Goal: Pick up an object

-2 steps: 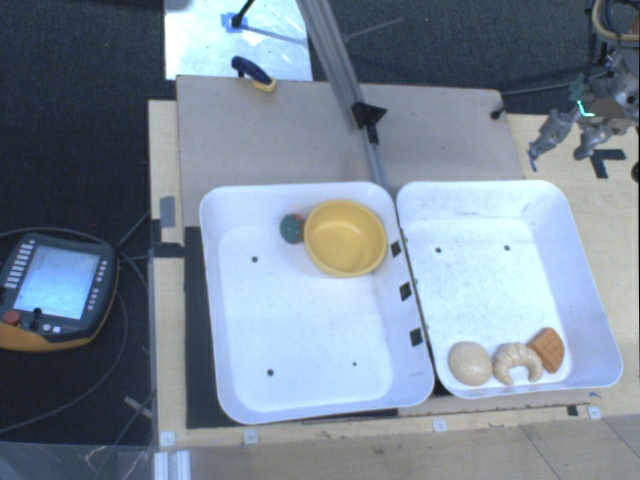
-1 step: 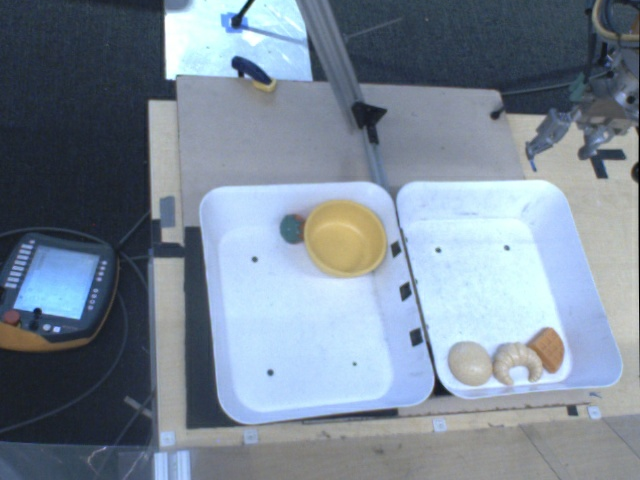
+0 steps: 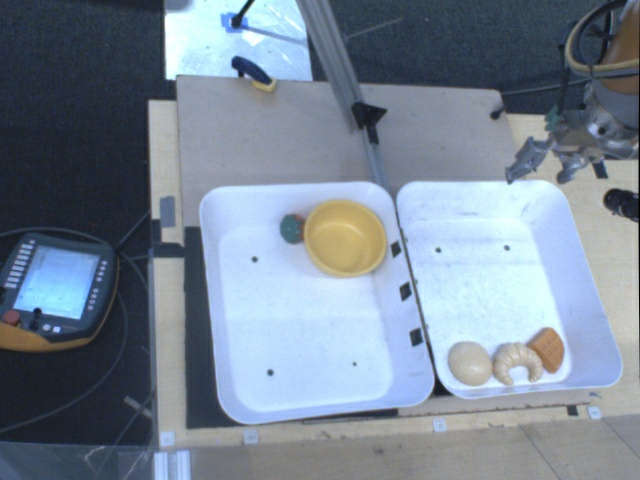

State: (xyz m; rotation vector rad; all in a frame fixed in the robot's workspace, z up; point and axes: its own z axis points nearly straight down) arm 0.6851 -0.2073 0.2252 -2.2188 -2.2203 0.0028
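My gripper (image 3: pixel 548 164) hangs at the far right, just above the back rim of the right bin (image 3: pixel 500 268), its two fingers spread apart with nothing between them. A yellow bowl (image 3: pixel 345 237) sits at the back right of the left bin (image 3: pixel 300 368), with a small dark green ball (image 3: pixel 291 229) touching its left side. Along the right bin's front edge lie a pale round bun (image 3: pixel 470 363), a croissant (image 3: pixel 517 362) and an orange waffle-like piece (image 3: pixel 547 348), close together.
A metal pole (image 3: pixel 340 58) slants over the bench behind the bins. A black and yellow clamp (image 3: pixel 253 72) lies on the board at the back left. A teach pendant (image 3: pixel 50 290) rests on the floor left of the bench.
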